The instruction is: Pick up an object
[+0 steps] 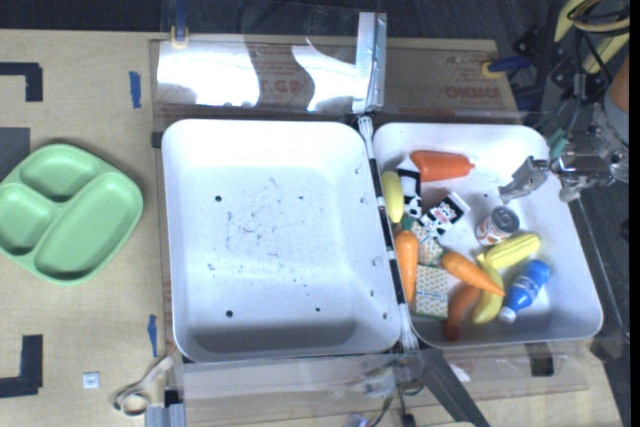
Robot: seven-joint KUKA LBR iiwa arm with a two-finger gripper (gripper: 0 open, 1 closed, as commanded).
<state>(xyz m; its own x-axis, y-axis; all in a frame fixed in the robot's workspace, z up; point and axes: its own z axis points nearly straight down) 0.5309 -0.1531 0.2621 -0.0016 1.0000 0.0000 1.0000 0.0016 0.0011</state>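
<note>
a robot arm's gripper hangs over the right bin at about the bin's 2 o'clock, near its far right wall, holding nothing that can be seen; whether it stands open or closed cannot be made out from this angle. the left bin lies alongside, and a green divided plate sits on the bench well off at 9 o'clock.

the pickable objects crowd the right bin's left and lower half. an orange cylinder-like toy lies at 11 o'clock, a yellow banana-shaped piece runs along the left wall, and an orange carrot lies just below it. a black-and-white printed item sits near the centre. a small round can lies nearest the gripper, toward its 7 o'clock. a yellow corn-like piece, a second carrot and a blue bottle are bunched at 5 o'clock, touching one another.

judging by looks, these are light, hard plastic play foods: stiff, smooth and likely to slip or roll. the can seems the best candidate, standing apart from the heap; closing across its round sides, centred, should serve. the tapered carrots would tend to squirt out unless taken at the thick end.
</note>
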